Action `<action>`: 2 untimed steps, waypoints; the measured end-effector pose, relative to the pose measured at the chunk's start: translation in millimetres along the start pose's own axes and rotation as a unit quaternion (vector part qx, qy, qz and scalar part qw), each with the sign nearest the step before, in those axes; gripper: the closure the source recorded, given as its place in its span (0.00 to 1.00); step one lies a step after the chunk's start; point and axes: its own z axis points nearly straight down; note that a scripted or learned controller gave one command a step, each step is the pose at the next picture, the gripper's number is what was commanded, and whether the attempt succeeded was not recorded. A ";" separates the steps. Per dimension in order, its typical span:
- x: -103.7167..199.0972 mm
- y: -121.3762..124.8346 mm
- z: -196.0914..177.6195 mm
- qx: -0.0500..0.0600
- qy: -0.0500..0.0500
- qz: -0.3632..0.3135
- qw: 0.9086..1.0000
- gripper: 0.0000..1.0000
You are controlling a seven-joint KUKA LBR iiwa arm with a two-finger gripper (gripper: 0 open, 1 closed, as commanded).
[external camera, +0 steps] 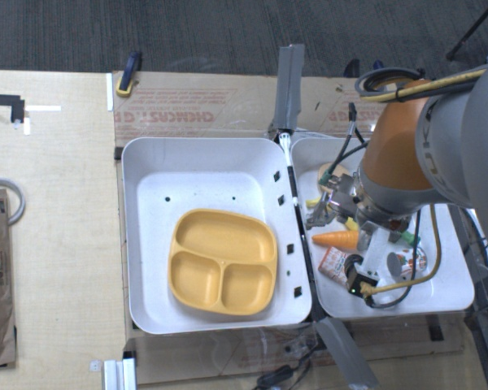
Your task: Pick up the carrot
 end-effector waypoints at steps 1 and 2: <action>-38.4 -7.3 0.0 -0.001 0.000 -0.158 0.987 0.00; -79.9 44.7 94.4 -0.006 0.001 -0.232 0.973 0.00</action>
